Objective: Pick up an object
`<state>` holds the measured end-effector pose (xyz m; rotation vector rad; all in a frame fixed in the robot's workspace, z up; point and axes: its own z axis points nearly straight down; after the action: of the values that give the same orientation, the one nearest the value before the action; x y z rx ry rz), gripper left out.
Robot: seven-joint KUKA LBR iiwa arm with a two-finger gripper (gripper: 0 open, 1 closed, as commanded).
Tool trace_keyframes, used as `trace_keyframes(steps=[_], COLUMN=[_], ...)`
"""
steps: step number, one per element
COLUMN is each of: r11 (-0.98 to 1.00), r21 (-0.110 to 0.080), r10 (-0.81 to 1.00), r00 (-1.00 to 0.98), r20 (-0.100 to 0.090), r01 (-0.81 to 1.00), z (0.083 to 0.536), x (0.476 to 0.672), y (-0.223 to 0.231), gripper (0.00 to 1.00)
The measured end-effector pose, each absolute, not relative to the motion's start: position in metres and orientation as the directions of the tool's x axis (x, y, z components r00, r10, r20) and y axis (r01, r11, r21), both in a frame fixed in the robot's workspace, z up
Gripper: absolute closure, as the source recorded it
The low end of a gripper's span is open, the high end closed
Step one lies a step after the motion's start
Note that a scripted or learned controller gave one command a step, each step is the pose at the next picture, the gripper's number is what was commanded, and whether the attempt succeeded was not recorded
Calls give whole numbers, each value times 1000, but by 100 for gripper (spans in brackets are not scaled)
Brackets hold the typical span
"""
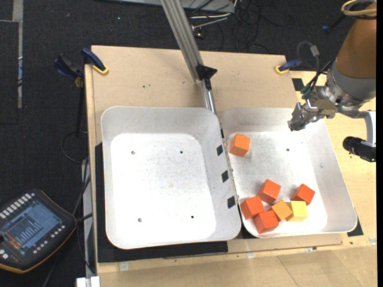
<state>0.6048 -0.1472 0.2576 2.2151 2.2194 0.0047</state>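
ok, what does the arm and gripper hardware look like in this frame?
The arm has an orange-brown upper section above a grey wrist housing. Dark cables loop beside the wrist, one ending in a small grey connector. The gripper is a compact, dark grey metal assembly, over the back of the right bin. No markings are legible.

Matt white plastic bins [158,121]; raw wood bench [149,70].

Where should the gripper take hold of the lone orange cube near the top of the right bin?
Grip the lone cube across two opposite side faces, coming straight down from above. It sits flat on the right bin floor, turned slightly, with open space all round and apart from the cluster, so a top approach looks safest. The gripper would likely need turning to match its faces.
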Motion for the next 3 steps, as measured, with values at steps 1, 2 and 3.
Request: trace_keyframes(steps=[1,2,3], r11=[9,8,8], r21=[1,-1,0], r10=[1000,1000,1000], r00=[-9,-8,-8], r20=[2,1,1], r01=[1000,1000,1000], z=[261,247,244], x=[601,597,597], y=[-86,-36,11], gripper=[100,100,100])
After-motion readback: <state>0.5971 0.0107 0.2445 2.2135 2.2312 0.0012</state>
